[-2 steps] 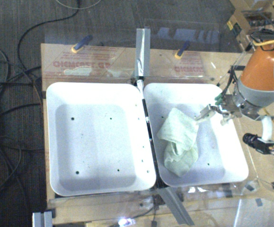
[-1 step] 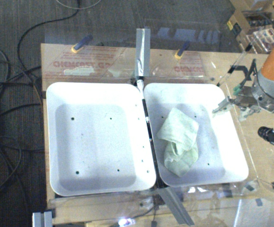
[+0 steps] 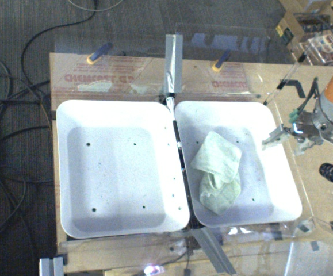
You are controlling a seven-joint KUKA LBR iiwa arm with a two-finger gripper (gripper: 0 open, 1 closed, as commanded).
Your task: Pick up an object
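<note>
Dark carpet floor (image 3: 22, 33) with black cables (image 3: 16, 96) looping across the left side and up top; cardboard boxes (image 3: 307, 7) sit at the upper right corner, cut off by the frame edge. The bench (image 3: 68, 76) is a tan board with faded red print under a clear sheet, too washed out to read. Two blue-handled clamps with yellow tips (image 3: 99, 53) sit along the far edge, the second one (image 3: 221, 61) above the right bin. A grey metal post (image 3: 173, 62) stands between the bins at the back; a similar bar runs out at the front, partly cut off at the bottom. Left bin (image 3: 60, 154) is white, shallow, with a few small dark dots on its floor, hard to say if holes or specks. Right bin (image 3: 281, 171) touches it along the centre seam. In the right bin lies a pale green cloth (image 3: 218, 168), crumpled and folded over itself, lying left of centre near the seam wall; folds hide its real shape. End effector (image 3: 275, 138) comes in from the right, over the right bin's far right rim, well apart from the cloth. It is small and blurred against the bin edge: a light finger-like part points left, but whether it is spread or closed can't be told, and nothing is visibly in it. The arm (image 3: 327, 117) behind it is cut off at the right edge, with just a sliver of orange showing. Black cabling and brackets near the wrist are a tangle, not separable.
</note>
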